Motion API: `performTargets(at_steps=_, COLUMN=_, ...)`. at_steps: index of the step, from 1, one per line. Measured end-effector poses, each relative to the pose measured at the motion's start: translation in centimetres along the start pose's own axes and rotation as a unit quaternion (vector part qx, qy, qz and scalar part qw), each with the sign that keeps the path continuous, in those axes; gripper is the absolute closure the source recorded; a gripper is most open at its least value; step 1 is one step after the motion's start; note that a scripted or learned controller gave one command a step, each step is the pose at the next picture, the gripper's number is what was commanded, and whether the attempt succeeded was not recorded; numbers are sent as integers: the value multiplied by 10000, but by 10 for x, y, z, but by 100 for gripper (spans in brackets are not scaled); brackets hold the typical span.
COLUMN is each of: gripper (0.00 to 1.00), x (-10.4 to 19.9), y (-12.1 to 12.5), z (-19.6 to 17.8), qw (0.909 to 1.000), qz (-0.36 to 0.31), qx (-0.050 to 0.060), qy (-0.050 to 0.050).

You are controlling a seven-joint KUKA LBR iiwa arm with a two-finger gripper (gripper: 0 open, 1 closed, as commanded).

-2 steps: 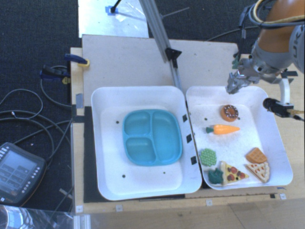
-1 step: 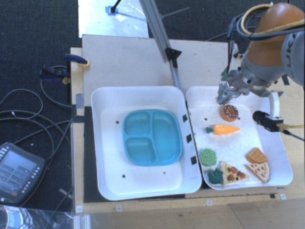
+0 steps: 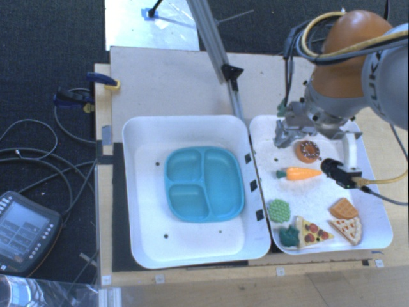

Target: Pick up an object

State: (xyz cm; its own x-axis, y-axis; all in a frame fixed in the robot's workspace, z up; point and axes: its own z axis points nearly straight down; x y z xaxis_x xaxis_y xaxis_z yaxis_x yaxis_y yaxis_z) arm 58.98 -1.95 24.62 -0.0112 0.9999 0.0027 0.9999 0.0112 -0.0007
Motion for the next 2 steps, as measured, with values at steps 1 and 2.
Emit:
performTargets(at_steps=1, gripper=100, x=44, y=-20, z=13, qw=10000, qz=6, qx=7, qy=-3)
performTargets(at_steps=2, gripper=100, x=94, y=-52, z=16, qw=10000, qz=0, qx=9, qy=-1)
